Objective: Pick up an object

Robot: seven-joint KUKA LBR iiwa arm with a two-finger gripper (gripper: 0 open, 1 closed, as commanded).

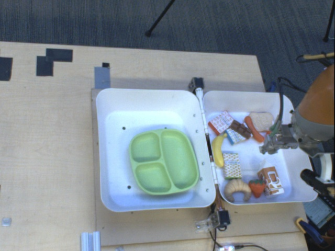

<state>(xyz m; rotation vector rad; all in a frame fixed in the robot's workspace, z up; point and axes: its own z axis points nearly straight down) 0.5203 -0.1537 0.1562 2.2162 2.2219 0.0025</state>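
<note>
The right bin (293, 99) holds several small toy foods: a yellow banana (218, 149), a croissant (238, 188), a patterned packet (232, 164), a red-and-white packet (221, 122), a brown bar (240, 127), an orange sausage (254, 129), a pale bread slice (262, 120), a red strawberry (256, 187) and an orange-and-white carton (271, 180). My gripper (272, 143) hangs over the right half of this bin, above the gap between the sausage and the carton. Nothing shows between its fingers.
The left bin (112, 140) holds a green three-compartment plate (164, 161). A metal divider (205, 135) separates the two bins. The arm's orange band (320, 101) and grey body cover the right bin's far right side. Cables lie at the bench's front edge (220, 221).
</note>
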